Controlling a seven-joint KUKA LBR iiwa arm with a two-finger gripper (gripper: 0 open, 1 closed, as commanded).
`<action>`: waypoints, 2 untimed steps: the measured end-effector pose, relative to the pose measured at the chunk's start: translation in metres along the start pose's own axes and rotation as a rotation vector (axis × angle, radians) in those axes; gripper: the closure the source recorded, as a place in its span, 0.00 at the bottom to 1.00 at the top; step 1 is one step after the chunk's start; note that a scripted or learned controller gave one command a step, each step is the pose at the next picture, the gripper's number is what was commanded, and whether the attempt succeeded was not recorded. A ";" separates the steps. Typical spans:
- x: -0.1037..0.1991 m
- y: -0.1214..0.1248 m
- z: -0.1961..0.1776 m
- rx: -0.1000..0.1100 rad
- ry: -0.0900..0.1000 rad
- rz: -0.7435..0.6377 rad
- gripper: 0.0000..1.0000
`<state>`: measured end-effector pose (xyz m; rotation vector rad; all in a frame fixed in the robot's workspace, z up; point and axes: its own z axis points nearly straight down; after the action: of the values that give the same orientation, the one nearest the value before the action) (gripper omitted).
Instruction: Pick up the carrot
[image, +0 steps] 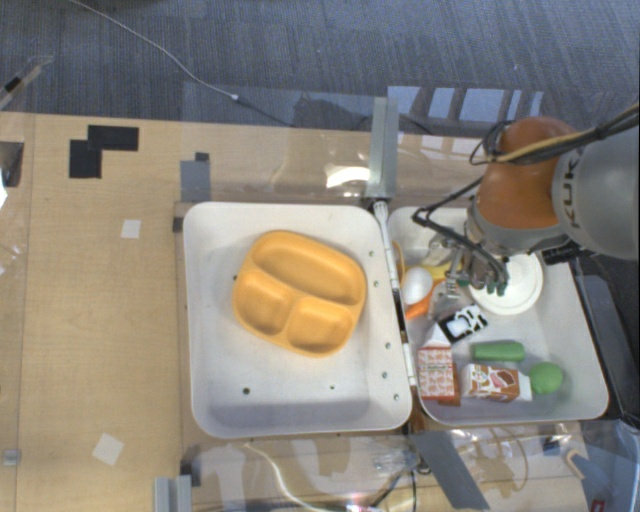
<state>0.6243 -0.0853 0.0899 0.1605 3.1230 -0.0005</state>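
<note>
Carrot (417, 311) shows as one small orange sliver at the left edge of the right bin (592, 385), just near of a single smooth white egg (415, 286) and close against the divider between the bins. Two shallow white bins sit side by side on the wooden bench (90, 330); the left bin (215, 400) carries one yellow-orange plastic plate (298, 292) with rounded corners and three compartments. In the right bin lie also one round white dish (512, 287), one black-and-white patterned piece (463, 324), one elongated green item (498, 351), one round green item (546, 378), and two printed red-and-white cartons (437, 376) and (495, 383) along the near side. The tool (470, 275) hangs below the arm's glossy orange band (518, 190), over the middle of the right bin; the carrot lies to its left and slightly nearer, apart from it. Whether the tool is wide or narrow I cannot tell, as its metal parts blur against the dish.
</note>
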 end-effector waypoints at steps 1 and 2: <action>-0.008 0.003 0.000 0.000 0.001 0.061 0.00; 0.002 0.002 0.000 0.000 -0.003 -0.089 0.00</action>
<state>0.6222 -0.0828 0.0900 0.0220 3.1244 -0.0022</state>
